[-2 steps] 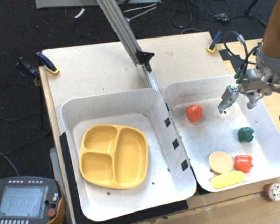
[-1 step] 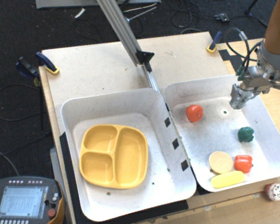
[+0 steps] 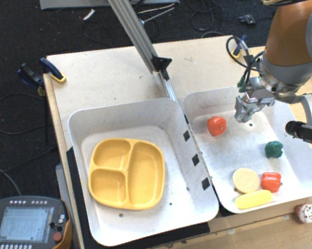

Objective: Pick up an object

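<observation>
Gripper [image 3: 245, 114] hovering over right bin [image 3: 301, 153], finger state unclear. Red tomato [image 3: 216, 125] lying just beside it, leftward. Green piece [image 3: 274, 149], yellow disc [image 3: 246, 180], red pepper [image 3: 271, 180] crowding near edge; centre floor lying open.

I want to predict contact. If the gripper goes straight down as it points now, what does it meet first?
Probably the bare floor of the right bin, beside the red tomato. The gripper seems just right of it, though depth is unclear.
</observation>
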Controlling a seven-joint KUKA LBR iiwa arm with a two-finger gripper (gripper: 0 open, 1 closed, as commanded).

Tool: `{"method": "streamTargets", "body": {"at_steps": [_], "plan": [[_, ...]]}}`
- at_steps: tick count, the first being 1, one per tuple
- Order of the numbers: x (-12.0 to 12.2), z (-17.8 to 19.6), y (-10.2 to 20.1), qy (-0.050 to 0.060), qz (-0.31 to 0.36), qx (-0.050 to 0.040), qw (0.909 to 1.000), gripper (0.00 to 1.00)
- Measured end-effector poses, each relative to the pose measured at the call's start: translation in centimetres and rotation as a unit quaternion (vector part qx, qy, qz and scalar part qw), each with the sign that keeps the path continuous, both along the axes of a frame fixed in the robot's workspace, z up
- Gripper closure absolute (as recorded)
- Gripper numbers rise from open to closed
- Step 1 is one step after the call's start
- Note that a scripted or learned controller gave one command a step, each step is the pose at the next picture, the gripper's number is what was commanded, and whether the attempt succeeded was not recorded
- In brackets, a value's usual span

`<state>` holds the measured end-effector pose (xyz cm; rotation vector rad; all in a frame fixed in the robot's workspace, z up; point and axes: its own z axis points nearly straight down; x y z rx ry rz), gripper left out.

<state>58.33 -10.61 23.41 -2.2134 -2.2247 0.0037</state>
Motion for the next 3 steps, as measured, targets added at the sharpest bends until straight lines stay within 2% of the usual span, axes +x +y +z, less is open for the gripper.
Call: {"method": "streamTargets", "body": {"at_steps": [1,2,3], "plan": [[3.6,-4.2,6.7,-0.001,0.002,0.0009,1.0000,1.00],[5.2,-3.9,12.0,-0.003,0.002,0.0006,1.0000,1.00],[7.2,-3.9,20.3,-0.003,0.002,0.0015,1.0000,1.00]]}}
